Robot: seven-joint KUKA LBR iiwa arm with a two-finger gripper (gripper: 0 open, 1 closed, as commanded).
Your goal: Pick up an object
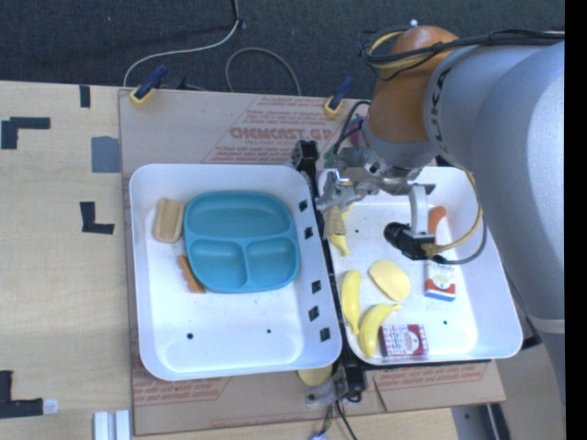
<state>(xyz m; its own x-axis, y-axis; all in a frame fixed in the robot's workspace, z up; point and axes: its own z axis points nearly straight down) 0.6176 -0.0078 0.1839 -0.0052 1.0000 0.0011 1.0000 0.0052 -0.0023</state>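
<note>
gripper (336,211) low by bin divider (316,246), grip unclear; bananas (353,302), red box (403,341) near.

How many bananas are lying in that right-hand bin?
2. One banana lies upright along the bin's left wall; a second banana curves just right of it, near the front. The arm may hide more farther back.

Bright, even light; slightly soft focus.
</note>
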